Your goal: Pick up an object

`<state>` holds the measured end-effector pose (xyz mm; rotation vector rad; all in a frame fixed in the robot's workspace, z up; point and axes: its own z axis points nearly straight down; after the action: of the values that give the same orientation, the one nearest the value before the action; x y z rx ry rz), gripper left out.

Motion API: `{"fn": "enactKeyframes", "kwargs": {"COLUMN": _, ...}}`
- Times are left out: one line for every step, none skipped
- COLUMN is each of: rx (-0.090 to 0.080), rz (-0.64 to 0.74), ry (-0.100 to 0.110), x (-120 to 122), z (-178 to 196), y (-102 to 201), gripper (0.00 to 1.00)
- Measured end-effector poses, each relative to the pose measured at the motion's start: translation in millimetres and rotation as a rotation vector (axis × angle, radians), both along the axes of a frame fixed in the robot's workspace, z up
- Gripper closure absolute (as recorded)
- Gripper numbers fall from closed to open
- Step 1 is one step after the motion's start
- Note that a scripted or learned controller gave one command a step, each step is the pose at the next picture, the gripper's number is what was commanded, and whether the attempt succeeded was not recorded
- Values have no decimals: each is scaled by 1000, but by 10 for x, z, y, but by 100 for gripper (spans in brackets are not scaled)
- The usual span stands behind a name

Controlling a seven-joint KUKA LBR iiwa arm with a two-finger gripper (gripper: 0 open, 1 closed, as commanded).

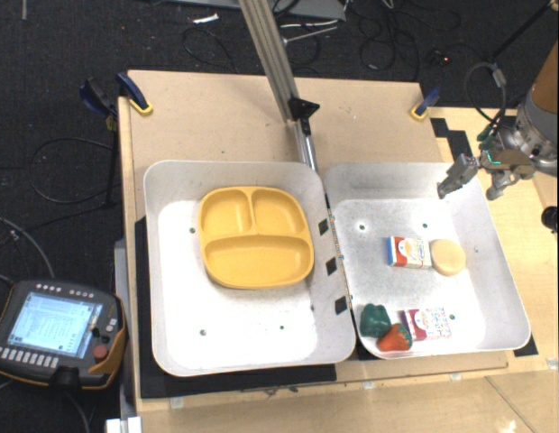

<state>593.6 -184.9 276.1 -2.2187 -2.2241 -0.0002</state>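
1. The things to pick all lie in the right bin [496,242]. A small carton [407,252] sits near its middle with a round tan piece [448,257] touching the carton's right end. In the near corner a green object [375,317], a red one [396,337] and a second small carton [429,323] crowd together, just beside or touching one another.

2. The gripper [474,179] hangs over the bin's far right edge, well apart from every object. Its fingers [453,178] stand spread with a clear gap between them and nothing in it.

3. Risk with the middle pair: the carton and the tan piece touch, so a finger coming down at their seam would likely land on top of one or shove both sideways instead of closing around either.

4. Risk with the near cluster: there looks to be little room for a finger between the green, red and carton pieces, and they lie close to the bin's near wall. A descent here could strike the rim or pinch two things at once, and one would probably slip out on the lift.

5. The rounded tan and red pieces may roll away from closing fingers; the flat cartons may lie too low to catch.

6. The left bin [171,242] holds a yellow divided plate [256,238], well clear of the arm's likely path.
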Motion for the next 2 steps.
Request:
{"fn": "enactKeyframes", "kwargs": {"rx": -1, "rz": 1, "ry": 0, "x": 0, "z": 0, "y": 0, "gripper": 0}}
{"fn": "enactKeyframes", "kwargs": {"rx": 0, "rz": -3, "ry": 4, "x": -63, "z": -466, "y": -45, "gripper": 0}}
